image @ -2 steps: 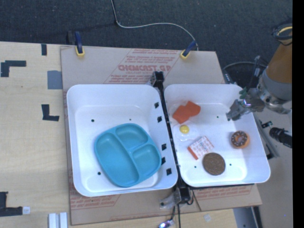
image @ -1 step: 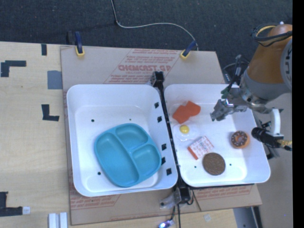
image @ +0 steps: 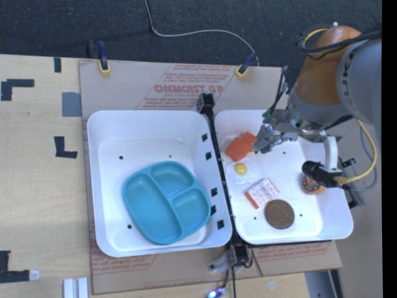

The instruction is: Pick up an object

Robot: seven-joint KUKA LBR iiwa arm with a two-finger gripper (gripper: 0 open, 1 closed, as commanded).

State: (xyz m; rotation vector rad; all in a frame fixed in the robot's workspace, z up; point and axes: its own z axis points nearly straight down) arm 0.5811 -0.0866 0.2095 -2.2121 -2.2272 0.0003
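I have the end effector [image: 265, 140] low at the right bin's [image: 335, 228] far edge, just beside the orange block [image: 240, 146], presumably lining up a grasp; I cannot tell its opening.

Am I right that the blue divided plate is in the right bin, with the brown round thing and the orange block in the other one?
Not quite. The camera view shows the blue divided plate in the left bin, not the right. The brown round thing and the orange block share the right bin.
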